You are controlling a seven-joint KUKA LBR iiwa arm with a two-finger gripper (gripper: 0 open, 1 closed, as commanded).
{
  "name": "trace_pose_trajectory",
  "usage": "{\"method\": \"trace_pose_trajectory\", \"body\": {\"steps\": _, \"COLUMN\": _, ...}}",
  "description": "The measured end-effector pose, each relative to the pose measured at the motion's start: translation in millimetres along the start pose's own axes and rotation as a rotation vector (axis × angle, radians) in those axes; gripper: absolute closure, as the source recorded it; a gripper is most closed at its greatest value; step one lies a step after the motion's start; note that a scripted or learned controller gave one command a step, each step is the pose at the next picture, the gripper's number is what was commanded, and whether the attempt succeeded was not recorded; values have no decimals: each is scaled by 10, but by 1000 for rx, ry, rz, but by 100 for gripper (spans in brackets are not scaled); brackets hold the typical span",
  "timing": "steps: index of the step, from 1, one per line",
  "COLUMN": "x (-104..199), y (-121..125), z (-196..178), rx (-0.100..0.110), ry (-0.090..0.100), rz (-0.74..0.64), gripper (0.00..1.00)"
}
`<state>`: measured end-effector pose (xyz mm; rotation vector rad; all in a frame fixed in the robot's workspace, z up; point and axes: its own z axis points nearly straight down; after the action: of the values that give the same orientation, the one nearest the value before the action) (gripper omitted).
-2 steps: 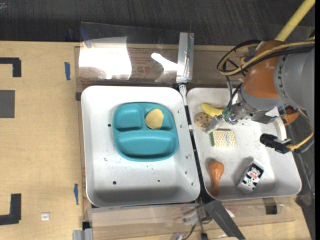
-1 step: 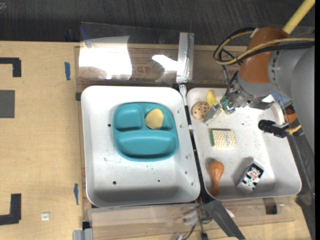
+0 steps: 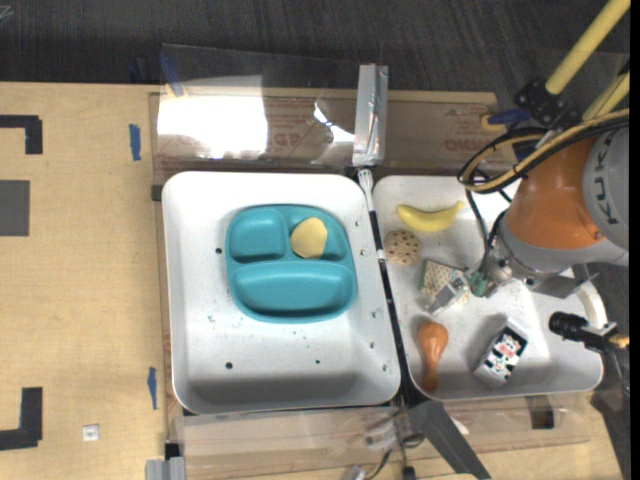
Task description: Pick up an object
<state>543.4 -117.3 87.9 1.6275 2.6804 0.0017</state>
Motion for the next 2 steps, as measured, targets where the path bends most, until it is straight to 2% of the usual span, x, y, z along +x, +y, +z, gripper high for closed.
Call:
{"method": "trace_pose_trajectory", "body": {"steps": 1, "x": -196, "y": 736, "z": 9, "rx": -3, "ry": 1, "rz": -112, "gripper": 0}}
{"method": "trace_pose_trajectory", "body": {"steps": 2, "x": -94, "y": 340, "z": 4, "rx": -2, "ry": 1, "rz": 58, "gripper": 0}}
